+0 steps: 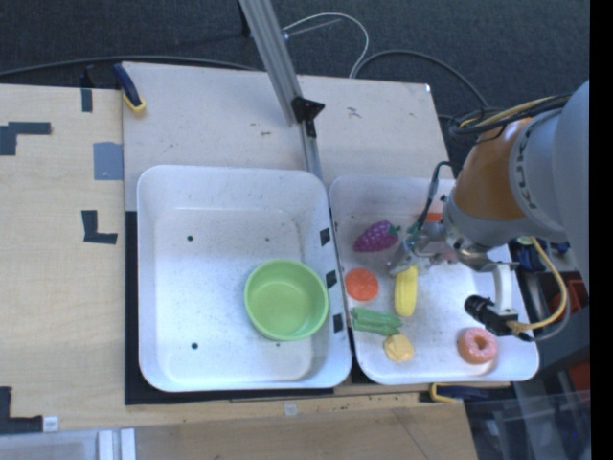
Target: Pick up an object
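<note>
My hand (414,253), grip state I cannot tell, hovers just at twelve o'clock of the upright-lying yellow banana (406,291).

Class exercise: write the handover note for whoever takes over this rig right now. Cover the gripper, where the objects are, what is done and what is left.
Gripper: low in the right bin, just above the yellow banana; nothing seen held.
Right bin also holds: purple grapes, orange round piece, green vegetable, small yellow piece, pink donut.
Left bin: green bowl.
Done: arm over the objects.
Left: grasp and lift one.
</note>
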`<state>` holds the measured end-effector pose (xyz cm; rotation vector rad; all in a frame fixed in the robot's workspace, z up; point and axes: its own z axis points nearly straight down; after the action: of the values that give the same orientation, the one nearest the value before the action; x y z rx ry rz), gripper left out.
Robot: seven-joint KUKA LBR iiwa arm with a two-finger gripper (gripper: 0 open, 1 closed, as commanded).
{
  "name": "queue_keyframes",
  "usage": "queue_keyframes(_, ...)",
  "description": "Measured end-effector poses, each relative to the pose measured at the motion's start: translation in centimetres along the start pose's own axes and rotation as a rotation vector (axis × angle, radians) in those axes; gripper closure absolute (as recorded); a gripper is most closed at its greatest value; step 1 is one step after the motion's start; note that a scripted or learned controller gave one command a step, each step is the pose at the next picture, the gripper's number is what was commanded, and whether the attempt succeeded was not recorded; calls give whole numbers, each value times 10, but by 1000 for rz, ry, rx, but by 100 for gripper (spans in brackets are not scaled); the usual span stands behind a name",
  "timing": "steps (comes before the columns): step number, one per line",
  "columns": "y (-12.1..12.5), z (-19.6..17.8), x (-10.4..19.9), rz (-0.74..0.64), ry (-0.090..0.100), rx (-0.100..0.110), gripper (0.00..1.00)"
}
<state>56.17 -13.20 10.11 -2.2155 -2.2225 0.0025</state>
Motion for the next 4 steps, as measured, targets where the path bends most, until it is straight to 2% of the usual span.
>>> queue_keyframes(2,0,-120,-3,2,-3,-8,100)
queue_keyframes(3,0,-144,-2,2,-1,-5,100)
queue_keyframes(4,17,-146,57,-4,1,-3,100)
